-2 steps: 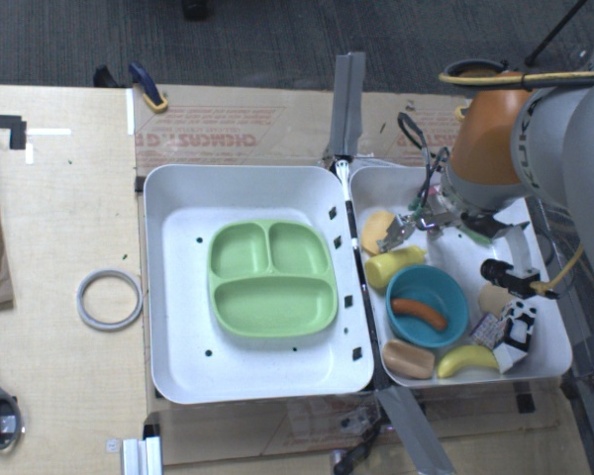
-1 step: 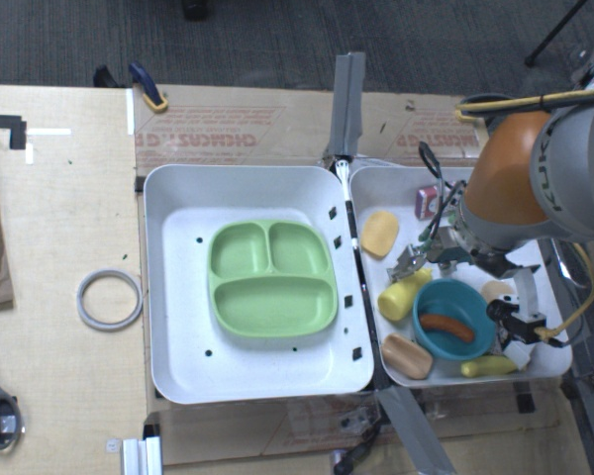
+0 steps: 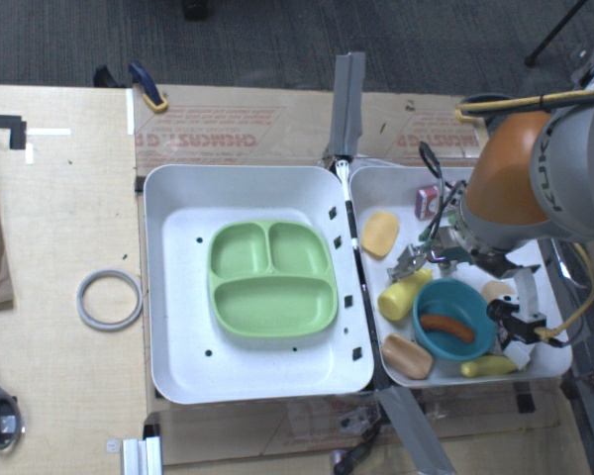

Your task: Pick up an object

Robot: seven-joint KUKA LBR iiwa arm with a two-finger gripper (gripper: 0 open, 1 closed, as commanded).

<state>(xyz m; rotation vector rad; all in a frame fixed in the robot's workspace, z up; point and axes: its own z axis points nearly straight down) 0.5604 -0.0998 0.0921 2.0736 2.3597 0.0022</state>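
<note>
The gripper (image 3: 416, 260) hung low in the right bin (image 3: 401, 178), though I could not tell its opening. Just below it lay a yellow block (image 3: 400, 298) touching a blue bowl (image 3: 455, 320) that held a sausage (image 3: 445, 326). A yellow sponge (image 3: 380, 234) lay just up-left.
</note>
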